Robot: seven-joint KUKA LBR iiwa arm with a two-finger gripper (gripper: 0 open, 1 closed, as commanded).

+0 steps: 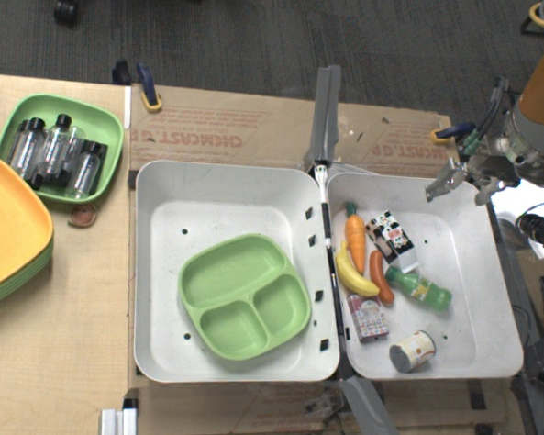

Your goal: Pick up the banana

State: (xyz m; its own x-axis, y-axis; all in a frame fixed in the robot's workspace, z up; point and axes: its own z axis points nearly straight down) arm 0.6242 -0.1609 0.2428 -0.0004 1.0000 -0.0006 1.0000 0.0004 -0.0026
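The approach step was pending: the gripper (460, 180), its state indeterminable, hovered at the bin's (488, 299) far corner, requiring travel down-left to the banana (353, 274).

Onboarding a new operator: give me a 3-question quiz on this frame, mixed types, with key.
1. True or false: the banana lies in the bin on the camera's right.
2. What touches the banana's right side? A) carrot B) green bottle C) paper cup
3. Fill in: the green divided tray has ___ compartments.

Key: 1 true; 2 A; 3 three. The gripper hovers over the bin's far rim, holding nothing.
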